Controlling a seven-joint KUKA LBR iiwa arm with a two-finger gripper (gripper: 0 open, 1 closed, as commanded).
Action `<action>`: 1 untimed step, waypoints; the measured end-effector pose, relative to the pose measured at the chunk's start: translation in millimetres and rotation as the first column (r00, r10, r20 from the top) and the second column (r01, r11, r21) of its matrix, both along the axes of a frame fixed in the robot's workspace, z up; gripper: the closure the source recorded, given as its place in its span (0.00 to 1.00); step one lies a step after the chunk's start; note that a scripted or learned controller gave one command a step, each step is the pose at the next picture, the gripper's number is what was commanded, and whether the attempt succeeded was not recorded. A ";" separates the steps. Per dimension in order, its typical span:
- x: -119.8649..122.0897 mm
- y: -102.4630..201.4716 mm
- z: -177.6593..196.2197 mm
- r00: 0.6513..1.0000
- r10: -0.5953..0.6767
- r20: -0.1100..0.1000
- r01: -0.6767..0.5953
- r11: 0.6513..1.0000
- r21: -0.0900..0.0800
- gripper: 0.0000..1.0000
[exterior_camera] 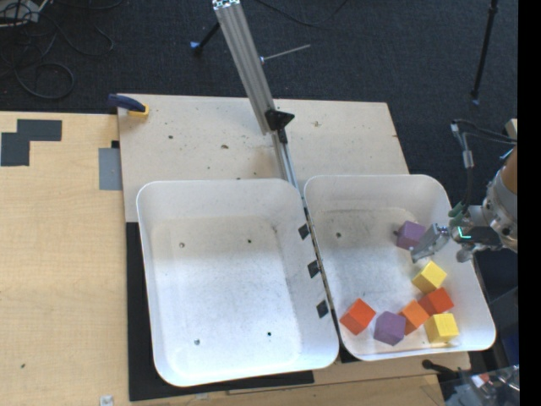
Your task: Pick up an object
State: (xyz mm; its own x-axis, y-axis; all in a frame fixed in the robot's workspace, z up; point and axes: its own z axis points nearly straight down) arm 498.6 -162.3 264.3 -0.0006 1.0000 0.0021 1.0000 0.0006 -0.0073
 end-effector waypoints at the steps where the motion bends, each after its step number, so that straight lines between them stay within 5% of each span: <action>1: 0.6 -0.7 1.9 1.000 -0.003 0.005 0.003 1.000 -0.001 0.00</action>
